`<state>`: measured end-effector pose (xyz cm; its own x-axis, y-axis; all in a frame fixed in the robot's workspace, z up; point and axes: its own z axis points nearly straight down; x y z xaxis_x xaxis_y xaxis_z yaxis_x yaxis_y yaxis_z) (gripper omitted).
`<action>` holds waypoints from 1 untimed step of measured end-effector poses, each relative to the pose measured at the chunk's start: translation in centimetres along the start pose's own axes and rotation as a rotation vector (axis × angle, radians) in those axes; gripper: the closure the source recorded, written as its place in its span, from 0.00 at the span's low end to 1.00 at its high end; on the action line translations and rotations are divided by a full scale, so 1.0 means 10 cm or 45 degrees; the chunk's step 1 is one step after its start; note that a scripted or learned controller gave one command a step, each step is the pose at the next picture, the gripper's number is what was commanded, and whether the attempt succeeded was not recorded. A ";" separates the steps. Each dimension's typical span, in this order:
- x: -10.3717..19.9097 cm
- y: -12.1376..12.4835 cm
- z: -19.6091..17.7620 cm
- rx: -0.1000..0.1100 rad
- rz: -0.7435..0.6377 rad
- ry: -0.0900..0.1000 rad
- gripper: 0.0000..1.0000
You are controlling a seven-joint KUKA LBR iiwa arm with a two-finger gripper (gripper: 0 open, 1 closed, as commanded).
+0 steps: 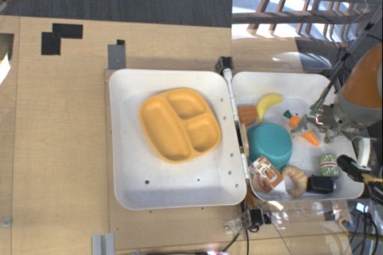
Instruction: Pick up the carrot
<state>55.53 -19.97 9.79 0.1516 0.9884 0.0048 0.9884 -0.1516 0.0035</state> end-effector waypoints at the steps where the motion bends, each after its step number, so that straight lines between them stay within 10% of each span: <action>1: 0.01 0.02 -0.09 -0.005 -0.007 -0.003 1.00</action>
<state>55.75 -19.92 10.66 0.1464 0.9892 0.0028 0.9892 -0.1464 0.0072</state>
